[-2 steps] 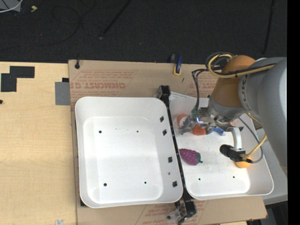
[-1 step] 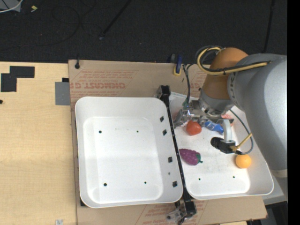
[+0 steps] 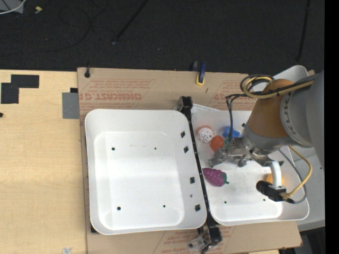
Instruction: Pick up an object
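The grey arm (image 3: 304,110) reaches in from the right, its orange band (image 3: 267,115) just above the wrist. It angles down and leftward, the pincer (image 3: 225,156) held low with its metal fingers pointing left.

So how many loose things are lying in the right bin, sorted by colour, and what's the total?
White with red speckles: 1, a ball
Orange-red: 1, a round piece
Blue: 1, a piece partly behind the arm
Purple: 1, a grape bunch
Total: 4 that I can see; the arm may hide more.
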